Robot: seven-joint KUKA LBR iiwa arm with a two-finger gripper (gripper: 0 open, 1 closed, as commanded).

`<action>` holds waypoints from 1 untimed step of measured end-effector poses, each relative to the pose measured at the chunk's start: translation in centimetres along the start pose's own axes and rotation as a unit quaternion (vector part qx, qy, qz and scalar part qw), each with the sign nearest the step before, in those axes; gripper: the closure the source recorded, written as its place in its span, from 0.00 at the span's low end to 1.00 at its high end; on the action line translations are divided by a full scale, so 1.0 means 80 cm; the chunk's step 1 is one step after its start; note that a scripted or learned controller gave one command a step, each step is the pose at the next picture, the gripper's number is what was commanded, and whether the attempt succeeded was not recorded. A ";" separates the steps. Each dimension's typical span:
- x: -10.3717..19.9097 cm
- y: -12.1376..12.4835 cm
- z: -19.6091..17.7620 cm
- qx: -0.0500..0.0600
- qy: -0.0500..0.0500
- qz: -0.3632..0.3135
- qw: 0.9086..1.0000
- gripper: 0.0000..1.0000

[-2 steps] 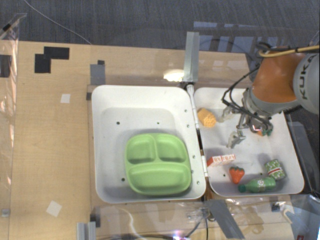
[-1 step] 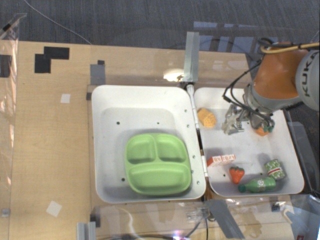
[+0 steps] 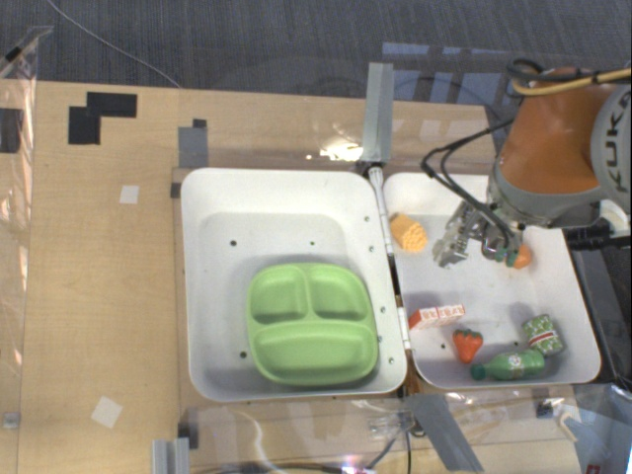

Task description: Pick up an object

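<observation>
My gripper (image 3: pixel 472 246) hangs over the back middle of the right bin (image 3: pixel 573 294), open, with nothing visible between its fingers. A small orange toy with a green tip (image 3: pixel 519 257) lies just to its right, partly hidden by the wrist. Left of the gripper, near the bin's back left corner, lies a yellow-orange lumpy toy (image 3: pixel 408 232). Toward the front of this bin are a red and white packet (image 3: pixel 437 315), a red strawberry-like toy (image 3: pixel 467 344), a green bottle (image 3: pixel 509 365) on its side and a green can (image 3: pixel 541 333).
The left bin (image 3: pixel 217 265) holds a green divided plate (image 3: pixel 311 322) at its front. A metal post (image 3: pixel 378 117) stands behind the wall between the two bins. Black cables (image 3: pixel 459 151) loop from the arm over the right bin's back edge.
</observation>
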State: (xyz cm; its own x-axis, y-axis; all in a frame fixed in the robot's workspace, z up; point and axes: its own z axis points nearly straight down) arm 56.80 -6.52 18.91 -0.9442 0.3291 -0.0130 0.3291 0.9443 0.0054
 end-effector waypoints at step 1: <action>0.054 0.048 -0.068 0.000 0.001 -0.311 0.950 1.00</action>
State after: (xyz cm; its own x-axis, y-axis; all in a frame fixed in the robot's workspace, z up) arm 53.89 -1.47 24.34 -0.9559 -0.2934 -0.0120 -0.2934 0.9560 -0.0020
